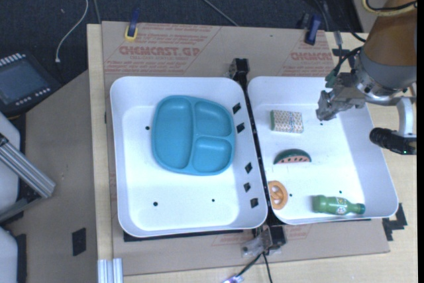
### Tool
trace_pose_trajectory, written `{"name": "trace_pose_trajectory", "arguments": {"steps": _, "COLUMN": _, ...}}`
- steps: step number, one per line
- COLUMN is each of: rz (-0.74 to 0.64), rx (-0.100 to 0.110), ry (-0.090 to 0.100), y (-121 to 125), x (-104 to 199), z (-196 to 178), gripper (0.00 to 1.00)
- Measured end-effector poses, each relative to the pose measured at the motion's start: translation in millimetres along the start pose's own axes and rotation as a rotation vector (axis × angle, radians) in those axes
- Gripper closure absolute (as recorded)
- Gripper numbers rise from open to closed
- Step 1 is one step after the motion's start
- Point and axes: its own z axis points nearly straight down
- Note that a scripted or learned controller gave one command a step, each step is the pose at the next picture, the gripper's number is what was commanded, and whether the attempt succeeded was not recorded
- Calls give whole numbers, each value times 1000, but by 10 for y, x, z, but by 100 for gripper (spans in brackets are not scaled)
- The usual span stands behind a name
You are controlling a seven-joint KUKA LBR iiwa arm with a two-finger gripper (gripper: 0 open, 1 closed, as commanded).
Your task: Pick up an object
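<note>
1. Nearest the camera lay a small green plastic bottle (338,205) on its side, well below the pincer (326,111) and slightly to its right, near the front wall of the right-hand white bin (381,175). It looked light, stiff and smooth; being round, it would likely roll or slip unless taken across its middle.
2. A brown pretzel-shaped toy (277,194) sat to the lower left of the pincer, close against the divider; flat and low, probably awkward to pinch.
3. A watermelon-slice toy with red flesh and green rind (292,157) lay below and left of the pincer, also thin.
4. A small patterned, box-like block (286,121) rested just left of the pincer, the closest thing to it. Its flat opposing sides seemed the surest hold, and it appeared light and rigid.
5. The pincer hovered over bare bin floor; whether it was wide or narrow could not be told, and nothing was seen in it.
6. A blue compartmented plastic plate (193,134) sat far to the left.
</note>
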Motion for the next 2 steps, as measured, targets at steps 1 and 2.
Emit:
{"name": "trace_pose_trajectory", "arguments": {"steps": 1, "rz": 1, "rx": -4, "ry": -1, "y": 139, "x": 467, "z": -96, "gripper": 100}}
{"name": "trace_pose_trajectory", "arguments": {"steps": 2, "rz": 0, "rx": -3, "ry": 0, "y": 319, "x": 873, "z": -68, "gripper": 100}}
